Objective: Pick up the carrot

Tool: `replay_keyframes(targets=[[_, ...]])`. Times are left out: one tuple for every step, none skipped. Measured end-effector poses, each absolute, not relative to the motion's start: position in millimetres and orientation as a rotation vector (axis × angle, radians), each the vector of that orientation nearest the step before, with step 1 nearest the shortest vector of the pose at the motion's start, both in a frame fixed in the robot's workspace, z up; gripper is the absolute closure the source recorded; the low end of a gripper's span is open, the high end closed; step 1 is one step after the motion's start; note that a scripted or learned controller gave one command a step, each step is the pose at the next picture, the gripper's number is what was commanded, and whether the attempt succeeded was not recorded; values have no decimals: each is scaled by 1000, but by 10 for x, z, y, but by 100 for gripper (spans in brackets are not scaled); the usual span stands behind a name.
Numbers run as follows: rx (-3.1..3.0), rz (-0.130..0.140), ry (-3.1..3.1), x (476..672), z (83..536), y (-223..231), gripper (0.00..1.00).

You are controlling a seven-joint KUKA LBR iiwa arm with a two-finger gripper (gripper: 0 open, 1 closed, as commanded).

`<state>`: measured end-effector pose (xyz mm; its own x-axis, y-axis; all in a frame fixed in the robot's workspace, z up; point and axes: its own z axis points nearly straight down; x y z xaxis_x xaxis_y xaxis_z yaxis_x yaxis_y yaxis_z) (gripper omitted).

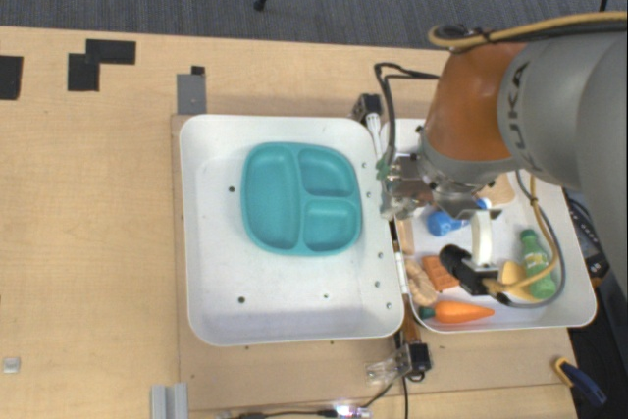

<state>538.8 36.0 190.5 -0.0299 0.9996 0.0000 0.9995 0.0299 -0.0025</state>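
The orange, tapered carrot lies against the near rim of the right white shallow bin, open from above. Just behind it crowd a black curved piece, a yellow piece and a green bottle. The grey arm overhangs the bin's far half.

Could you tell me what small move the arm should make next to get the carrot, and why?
Probably shift toward the right white bin's near edge: the orange tapered carrot lies there beside a black object, while the grey arm's wrist sits over the bin's far-left part.
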Motion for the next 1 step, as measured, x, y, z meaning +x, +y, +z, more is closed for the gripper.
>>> replay_keyframes(targets=[[-2482,3,-1923,5726,1816,729,100]])
